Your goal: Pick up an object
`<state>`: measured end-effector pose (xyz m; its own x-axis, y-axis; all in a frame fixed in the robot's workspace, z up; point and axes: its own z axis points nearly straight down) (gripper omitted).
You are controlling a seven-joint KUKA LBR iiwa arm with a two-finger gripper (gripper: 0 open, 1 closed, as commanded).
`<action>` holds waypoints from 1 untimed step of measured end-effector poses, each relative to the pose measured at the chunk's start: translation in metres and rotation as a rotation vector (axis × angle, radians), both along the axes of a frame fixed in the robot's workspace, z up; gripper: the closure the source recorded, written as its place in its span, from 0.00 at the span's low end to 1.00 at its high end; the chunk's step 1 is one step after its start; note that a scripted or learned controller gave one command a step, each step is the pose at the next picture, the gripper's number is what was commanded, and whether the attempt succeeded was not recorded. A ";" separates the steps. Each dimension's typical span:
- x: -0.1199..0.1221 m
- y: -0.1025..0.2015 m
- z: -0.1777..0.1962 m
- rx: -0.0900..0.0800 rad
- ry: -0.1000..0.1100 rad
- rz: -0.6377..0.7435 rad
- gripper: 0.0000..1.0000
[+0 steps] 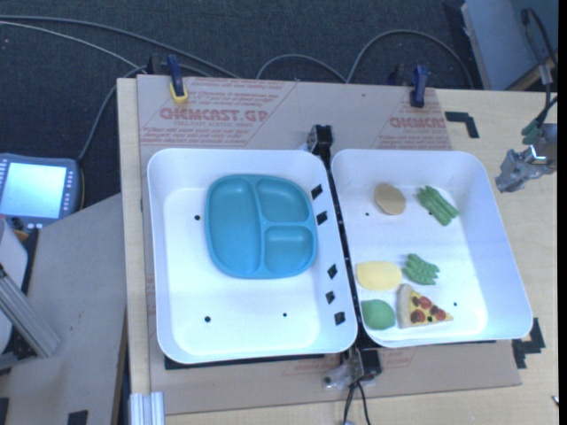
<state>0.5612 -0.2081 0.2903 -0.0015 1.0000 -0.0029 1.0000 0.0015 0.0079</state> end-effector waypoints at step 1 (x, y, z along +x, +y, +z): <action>0.007 0.055 -0.018 0.007 0.010 0.004 1.00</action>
